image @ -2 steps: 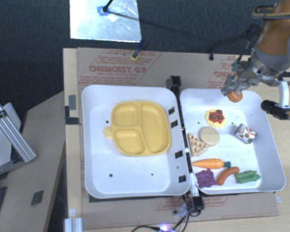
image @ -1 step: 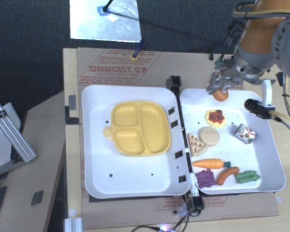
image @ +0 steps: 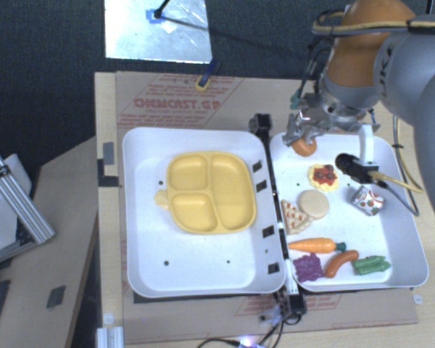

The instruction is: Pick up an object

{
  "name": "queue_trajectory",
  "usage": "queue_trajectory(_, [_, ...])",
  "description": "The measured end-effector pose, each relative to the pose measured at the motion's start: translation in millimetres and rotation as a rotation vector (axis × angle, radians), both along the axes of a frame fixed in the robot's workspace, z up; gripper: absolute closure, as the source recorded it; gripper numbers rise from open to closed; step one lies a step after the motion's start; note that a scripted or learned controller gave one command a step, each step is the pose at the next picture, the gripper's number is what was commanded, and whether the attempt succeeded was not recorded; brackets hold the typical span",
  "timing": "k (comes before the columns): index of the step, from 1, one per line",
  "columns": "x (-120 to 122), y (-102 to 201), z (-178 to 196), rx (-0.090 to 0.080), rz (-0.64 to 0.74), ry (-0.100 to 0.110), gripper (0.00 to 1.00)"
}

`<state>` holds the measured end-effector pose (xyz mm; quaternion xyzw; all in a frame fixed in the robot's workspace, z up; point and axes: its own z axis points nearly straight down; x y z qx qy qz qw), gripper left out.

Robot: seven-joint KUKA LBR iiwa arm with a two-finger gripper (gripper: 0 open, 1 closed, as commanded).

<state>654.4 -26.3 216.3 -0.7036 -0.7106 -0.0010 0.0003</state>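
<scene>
Red print on cardboard sheet (image: 181, 101) under the bins reads "CHEMCAST GP". Gripper (image: 302, 138) sits over an orange object (image: 304, 147) in right bin (image: 402, 216). Finger state: cannot tell.

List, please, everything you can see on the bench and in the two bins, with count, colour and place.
bins: 2, white, side by side
tray: 1, yellow, in left bin
round orange item: 1, right bin's far corner, beneath the claw
pizza pieces: 2, one red-topped, one by the divider
cookie: 1, beige, mid right bin
carrot: 1, orange
sausage: 1, reddish
purple item: 1, near corner
green item: 1, near edge
arm: 1, grey and orange
claw: 1, over the far corner
</scene>
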Motion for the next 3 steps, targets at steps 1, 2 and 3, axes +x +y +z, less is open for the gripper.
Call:
queue_trajectory(1, [2.9, 8.4, -1.4, -0.002, -0.003, -0.001, 1.0])
queue_trajectory(2, [-3.0, 8.2, 0.7, -0.001, -0.008, 0.0, 1.0])
queue_trajectory(3, [-1.9, 15.6, 12.6, -0.001, -0.004, -0.002, 1.0])
